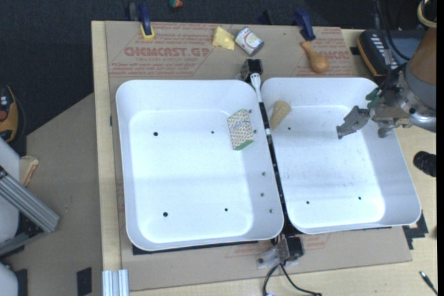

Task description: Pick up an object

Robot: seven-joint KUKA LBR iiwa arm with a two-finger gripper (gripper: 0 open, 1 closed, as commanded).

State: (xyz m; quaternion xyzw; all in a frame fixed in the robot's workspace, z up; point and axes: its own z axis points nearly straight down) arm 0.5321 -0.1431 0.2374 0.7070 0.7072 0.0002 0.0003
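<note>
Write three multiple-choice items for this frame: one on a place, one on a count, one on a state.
1. Where does the patterned packet lie?
A. left bin
B. right bin
C. on the board beyond the bins

2. How many objects lie inside the two bins?
A. one
B. two
C. four

3. What is between the gripper's fingers?
A. the packet
B. the tan piece
C. nothing visible

Answers:
1. A: the patterned packet lies near the left bin's right wall.
2. B: the packet, plus the tan piece in the right bin.
3. C: the gripper hangs over bare bin floor.
</note>
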